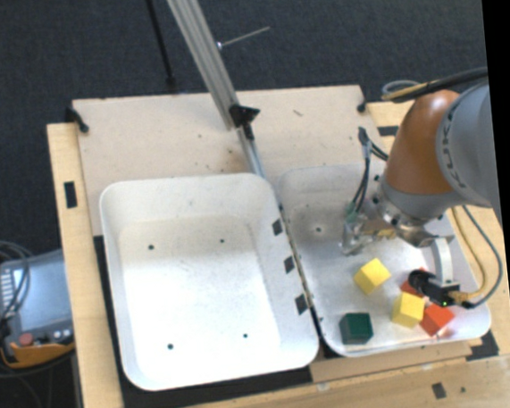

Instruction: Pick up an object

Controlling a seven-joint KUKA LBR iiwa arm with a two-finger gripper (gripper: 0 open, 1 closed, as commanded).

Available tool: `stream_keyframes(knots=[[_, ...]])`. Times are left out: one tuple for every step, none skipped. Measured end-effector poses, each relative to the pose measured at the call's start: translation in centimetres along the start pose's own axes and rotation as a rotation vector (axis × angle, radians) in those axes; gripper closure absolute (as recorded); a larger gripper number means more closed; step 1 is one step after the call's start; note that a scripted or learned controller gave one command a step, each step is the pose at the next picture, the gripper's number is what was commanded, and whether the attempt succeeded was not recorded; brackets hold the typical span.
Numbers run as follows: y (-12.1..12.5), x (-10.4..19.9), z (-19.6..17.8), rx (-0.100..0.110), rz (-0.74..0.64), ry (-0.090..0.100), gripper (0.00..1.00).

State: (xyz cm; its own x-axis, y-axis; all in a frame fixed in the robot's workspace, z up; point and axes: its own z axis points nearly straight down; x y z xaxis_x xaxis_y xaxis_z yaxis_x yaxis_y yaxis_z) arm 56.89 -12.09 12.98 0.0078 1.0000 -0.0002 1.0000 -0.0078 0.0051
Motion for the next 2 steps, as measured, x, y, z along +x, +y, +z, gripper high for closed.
stream_keyframes(knots=[[0.7,0.5,-4.8,-0.001,-0.011,-0.001,1.0],[0.9,0.4,-7.4,0.0,-0.012,-0.001,1.0]])
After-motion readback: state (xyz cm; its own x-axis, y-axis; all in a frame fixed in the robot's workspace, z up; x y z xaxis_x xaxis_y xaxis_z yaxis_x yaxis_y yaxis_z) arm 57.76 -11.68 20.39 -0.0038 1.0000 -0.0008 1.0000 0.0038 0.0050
